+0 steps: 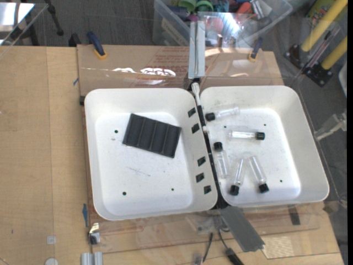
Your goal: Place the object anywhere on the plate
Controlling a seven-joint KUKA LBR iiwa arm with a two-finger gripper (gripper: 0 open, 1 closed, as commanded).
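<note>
Five clear black-capped plastic vials (241, 155) lie scattered in the right white bin (309, 164); a dark ribbed rectangular plate (151, 135) rests in the left white bin (105, 197).

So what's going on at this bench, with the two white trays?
At this moment nothing is being handled. The left bin holds a dark ribbed rectangular plate, lying flat and slightly turned. The right bin holds five small clear vials with black caps, scattered loosely on their sides. The job is to put one of them on the plate, and none lies there yet, so that step is not done.
</note>
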